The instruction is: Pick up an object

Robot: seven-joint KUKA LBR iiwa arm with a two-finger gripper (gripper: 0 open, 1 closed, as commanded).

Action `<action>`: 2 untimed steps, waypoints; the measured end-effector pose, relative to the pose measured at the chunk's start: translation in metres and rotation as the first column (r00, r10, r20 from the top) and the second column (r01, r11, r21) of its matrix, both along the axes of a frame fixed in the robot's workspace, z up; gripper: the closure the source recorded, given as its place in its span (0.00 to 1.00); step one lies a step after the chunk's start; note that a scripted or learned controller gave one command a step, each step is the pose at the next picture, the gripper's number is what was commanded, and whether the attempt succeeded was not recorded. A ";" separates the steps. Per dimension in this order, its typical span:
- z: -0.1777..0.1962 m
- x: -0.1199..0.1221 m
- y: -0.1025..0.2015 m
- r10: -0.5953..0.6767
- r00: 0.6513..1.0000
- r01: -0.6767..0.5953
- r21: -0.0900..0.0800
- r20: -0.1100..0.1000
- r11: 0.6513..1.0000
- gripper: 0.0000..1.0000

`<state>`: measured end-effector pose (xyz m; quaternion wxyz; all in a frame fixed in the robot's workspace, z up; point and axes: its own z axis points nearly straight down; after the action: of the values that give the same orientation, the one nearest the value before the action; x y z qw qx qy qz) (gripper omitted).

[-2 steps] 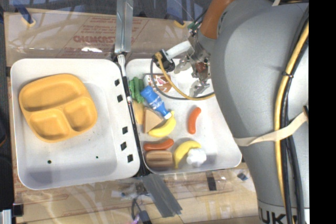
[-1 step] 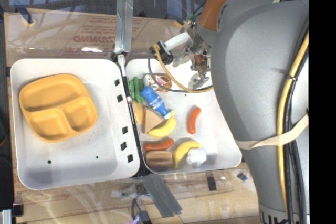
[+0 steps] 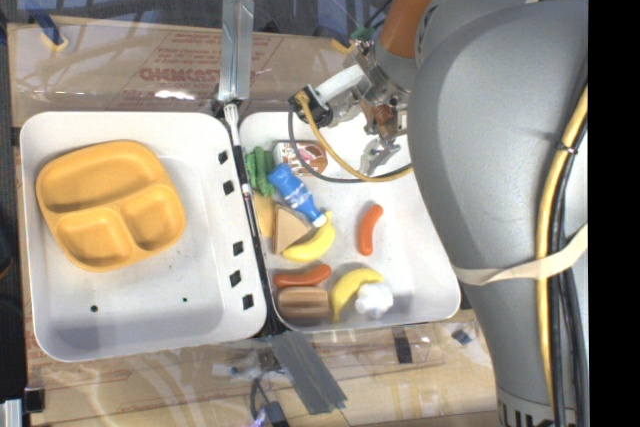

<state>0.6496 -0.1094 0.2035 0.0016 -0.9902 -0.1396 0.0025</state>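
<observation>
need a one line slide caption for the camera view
KUKA arm's hand above the right bin of toy food; yellow tray in left bin.

My arm: grey, orange band. Both bins white. Divided tray yellow-orange. Bottle blue. Two bananas yellow. Sausage red-orange. Leafy item green.

perhaps a wrapper, half hidden

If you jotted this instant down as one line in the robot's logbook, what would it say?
pincer: above right bin's far end, nothing seen held | nearest: orange sausage | left bin: yellow tray | pick: not yet done
</observation>
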 end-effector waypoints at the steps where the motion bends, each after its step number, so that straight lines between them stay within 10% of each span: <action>1: 0.008 0.001 -0.022 -0.065 0.998 0.065 -0.001 0.002 0.998 0.00; 2: -0.103 -0.066 -0.046 -0.074 0.997 0.074 0.000 -0.011 0.997 0.00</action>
<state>0.5835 -0.1549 0.1006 0.0027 -0.9947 -0.1026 0.0077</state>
